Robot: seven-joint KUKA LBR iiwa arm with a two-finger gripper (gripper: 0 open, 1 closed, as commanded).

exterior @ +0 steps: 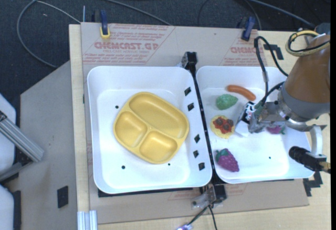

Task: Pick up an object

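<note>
The right bin [273, 163] holds several toy foods: an orange sausage [240, 91] at the back, a green lumpy piece [227, 101] beside it, a yellow piece with red spots [222, 125] in the middle, and a purple grape bunch [227, 159] at the front left. Low over the bin's middle sits my gripper [252, 119], just right of the yellow piece. A small purple thing [274, 129] peeks out from under the wrist, mostly hidden. I see nothing held.
A yellow divided plate [151, 126] lies in the left bin [100, 118]. A black divider with clips [195, 113] runs between the bins. The arm's cables [265, 61] arc over the right bin's back.
</note>
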